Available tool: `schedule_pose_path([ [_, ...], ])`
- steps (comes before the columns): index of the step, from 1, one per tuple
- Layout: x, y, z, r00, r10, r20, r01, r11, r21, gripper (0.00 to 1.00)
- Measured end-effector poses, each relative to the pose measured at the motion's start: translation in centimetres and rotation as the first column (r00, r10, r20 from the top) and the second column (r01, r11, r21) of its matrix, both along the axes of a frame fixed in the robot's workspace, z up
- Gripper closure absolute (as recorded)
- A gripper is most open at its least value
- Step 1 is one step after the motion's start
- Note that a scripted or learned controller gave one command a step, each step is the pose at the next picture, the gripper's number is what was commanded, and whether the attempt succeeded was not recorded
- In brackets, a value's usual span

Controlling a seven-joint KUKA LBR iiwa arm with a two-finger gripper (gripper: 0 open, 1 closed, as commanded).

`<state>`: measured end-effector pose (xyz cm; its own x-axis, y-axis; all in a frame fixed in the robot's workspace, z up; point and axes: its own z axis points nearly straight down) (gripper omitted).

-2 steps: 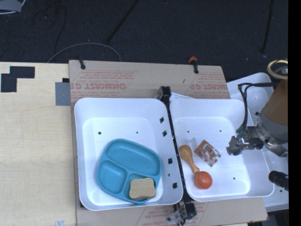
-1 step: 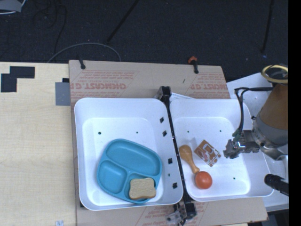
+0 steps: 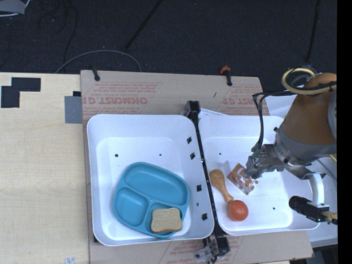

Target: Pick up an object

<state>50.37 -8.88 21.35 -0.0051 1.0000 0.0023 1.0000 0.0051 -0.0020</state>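
Pale wood bench top [image 3: 38, 164] on the far left, with a brown cardboard sheet [image 3: 165, 92] under both bins. Left bin [image 3: 104, 131], white and shallow, holds a blue three-compartment plate [image 3: 144, 194] toward its near side; a tan slice of bread [image 3: 166, 220] sits in the plate's near-right compartment. A black divider strip [image 3: 199, 164] runs between the bins. Right bin [image 3: 225, 133]: a wooden drumstick-shaped piece [image 3: 221, 184] lies at a slant near the left wall, and a red-orange ball [image 3: 237, 210] sits just beside its near end, touching or nearly so, can't resolve which. Just right of the drumstick's upper end lies a small brown-and-white patterned packet [image 3: 242, 179], tilted. Gripper [image 3: 256, 166] is down at the packet's right edge, right against it from this angle. Fingers are too dark and small to read, so I can't tell open or closed, and can't confirm the packet is between them. Arm [image 3: 308, 120] comes in from the right, orange band above the grey wrist, over the right side of the right bin.
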Motion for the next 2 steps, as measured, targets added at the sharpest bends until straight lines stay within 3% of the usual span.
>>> schedule_pose_path([
  [1, 3.1, 4.5, 0.4, 1.0, 0.0, 0.001, 0.0, 1.0, -0.001, 1.0],
  [2, 4.1, 9.2, 1.1, 1.0, -0.001, 0.0, 0.001, 1.0, -0.001, 1.0],
])
